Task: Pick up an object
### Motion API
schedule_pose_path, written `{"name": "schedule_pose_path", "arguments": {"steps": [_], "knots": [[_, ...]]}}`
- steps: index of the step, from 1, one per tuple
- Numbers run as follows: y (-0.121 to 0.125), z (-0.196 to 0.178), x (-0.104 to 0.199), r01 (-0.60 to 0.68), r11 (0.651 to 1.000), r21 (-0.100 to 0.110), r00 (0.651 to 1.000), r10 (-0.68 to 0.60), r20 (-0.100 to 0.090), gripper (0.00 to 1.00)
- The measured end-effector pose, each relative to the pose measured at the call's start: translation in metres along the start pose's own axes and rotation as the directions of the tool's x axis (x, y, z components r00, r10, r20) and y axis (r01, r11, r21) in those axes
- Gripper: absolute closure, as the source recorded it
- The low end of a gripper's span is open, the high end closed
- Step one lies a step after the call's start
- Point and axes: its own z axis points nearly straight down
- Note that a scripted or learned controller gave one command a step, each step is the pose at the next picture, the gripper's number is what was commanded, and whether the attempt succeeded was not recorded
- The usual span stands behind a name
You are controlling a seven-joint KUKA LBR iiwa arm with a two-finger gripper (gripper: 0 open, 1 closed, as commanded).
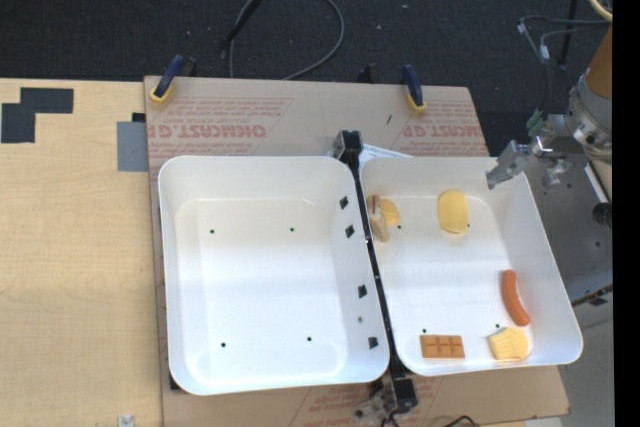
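Two shallow white bins are seen from above at a slant, side by side on a cardboard sheet (300, 120) laid over a pale wooden surface (70, 245). Red lettering is printed on the cardboard, upside down and mirrored from this angle; it cannot be read with confidence, and part of it is covered by the bins. The sheet is held at its far edge by two clamps with yellow and blue handles (171, 80).

The left bin (260, 265) is shown with small dark dots on its floor. In the right bin (545, 255), five food-like items are spread out: a yellow rounded piece (453, 212) near the far wall, a small tan and yellow piece (384, 214) against the divider, a red sausage (515, 297) by the right wall, a brown waffle-like square (442, 346) and a yellow wedge (509, 344) at the near edge.

The pincer (508, 163) is seen above the far right corner of the right bin, clear of every item; whether its fingers are apart or together cannot be told. Most of the arm is cut off at the right edge
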Motion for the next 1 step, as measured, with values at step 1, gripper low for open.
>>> {"name": "schedule_pose_path", "arguments": {"steps": [1], "knots": [[-0.003, 0.1458, -0.0177, -0.001, 1.0, 0.013, 1.0, 0.001, -0.003, 0.0]]}}
